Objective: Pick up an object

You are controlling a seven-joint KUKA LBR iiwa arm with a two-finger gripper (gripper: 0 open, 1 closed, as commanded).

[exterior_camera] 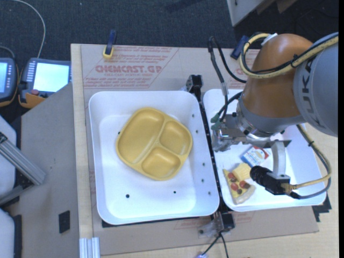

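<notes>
Arm point(279, 85) hangs low over right bin point(306, 160), prob. lining up a pick, yellow tray point(155, 143) sits alone in left bin point(107, 155), pizza-slice toy point(239, 183) near right bin's front edge, hand point(226, 136) state can't tell.

A yellow plastic divided plate point(155, 142) with three compartments lies flat, turned at an angle, about the middle of the left white bin point(107, 198). In the right white bin point(306, 195), near its left wall, lies a toy pizza slice point(239, 183), yellow with red spots, pointing toward the near edge. Just beyond it lies a small white packet point(255, 155) with red and blue print.
</notes>
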